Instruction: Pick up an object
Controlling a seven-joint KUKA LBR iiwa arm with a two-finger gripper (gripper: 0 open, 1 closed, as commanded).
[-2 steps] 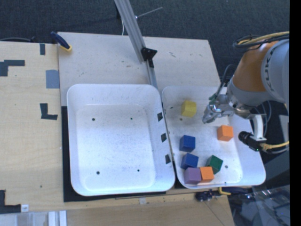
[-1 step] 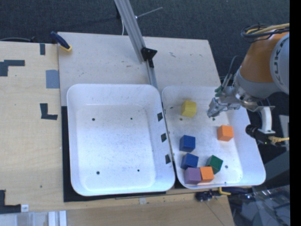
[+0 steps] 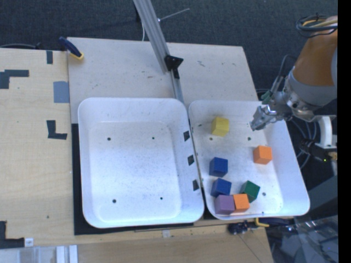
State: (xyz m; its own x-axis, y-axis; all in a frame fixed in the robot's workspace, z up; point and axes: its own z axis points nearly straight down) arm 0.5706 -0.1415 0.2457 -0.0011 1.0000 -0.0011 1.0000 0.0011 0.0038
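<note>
gripper [image 3: 258, 122] over the right bin [image 3: 290, 185] — near the yellow block [image 3: 220, 126]

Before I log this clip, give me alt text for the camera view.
The arm's pincer hovers over the right bin, between a yellow cube and an orange cube. Two blue cubes, plus green, purple and orange ones, cluster near that bin's front edge; the left bin sits alongside.

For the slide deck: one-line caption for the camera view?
Gripper hovers over right bin holding seven coloured blocks.
</note>
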